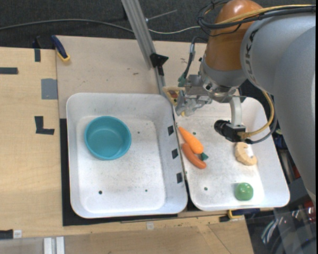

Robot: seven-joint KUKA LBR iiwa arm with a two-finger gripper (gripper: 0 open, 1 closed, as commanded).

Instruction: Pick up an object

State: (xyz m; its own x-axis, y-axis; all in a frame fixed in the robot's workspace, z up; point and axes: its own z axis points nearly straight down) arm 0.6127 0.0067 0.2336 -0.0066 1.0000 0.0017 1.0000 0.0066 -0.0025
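Hovering over the far left corner of the right bin (pixel 265 192), the gripper (pixel 184 108) hangs below the arm (pixel 275 41) and its orange band (pixel 228 33), close to the ridge where the two bins meet; nothing shows between its fingers, and how far apart they stand cannot be told from this slanted view. Two carrots (pixel 193 147) lie in the right bin just nearer the camera than the gripper, touching each other and angled along the bin's left wall. A pale, bread-like piece (pixel 245 154) rests to the right of the carrots in the same bin, and a green ball (pixel 244 191) sits in that bin's near right part. Across the ridge, the left bin (pixel 122 194) holds a blue bowl (pixel 107 137), upright, well apart from the carrots.
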